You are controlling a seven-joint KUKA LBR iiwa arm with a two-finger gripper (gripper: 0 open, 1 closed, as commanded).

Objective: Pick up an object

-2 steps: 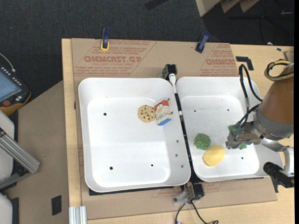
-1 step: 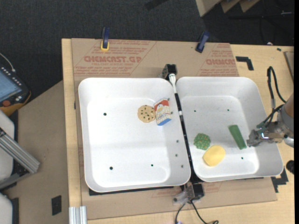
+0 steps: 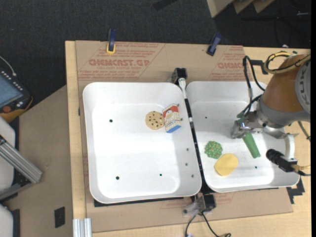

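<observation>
The gripper [image 3: 243, 129], its grip state impossible to tell, sits at the upper end of the green stick [image 3: 251, 145], which slants down-right.

The left bin [image 3: 98, 147] offers wide open floor: its whole left half and its near half lie bare, so a gripper could descend there unhindered. Only a chocolate-chip cookie [image 3: 154, 120] and a small red, white and blue carton [image 3: 172, 118], touching each other, crowd the far right part, near the ridge where the bins meet. The right bin [image 3: 217, 95] is tighter. The arm [image 3: 286, 95] overhangs its right side, with the gripper [image 3: 243, 128] low over the middle. A green stick [image 3: 251, 145], a green broccoli-like lump [image 3: 213, 149] and a yellow lemon-like piece [image 3: 226, 164] cluster nearby (lump and lemon almost touching). Its far left corner stays open.
</observation>
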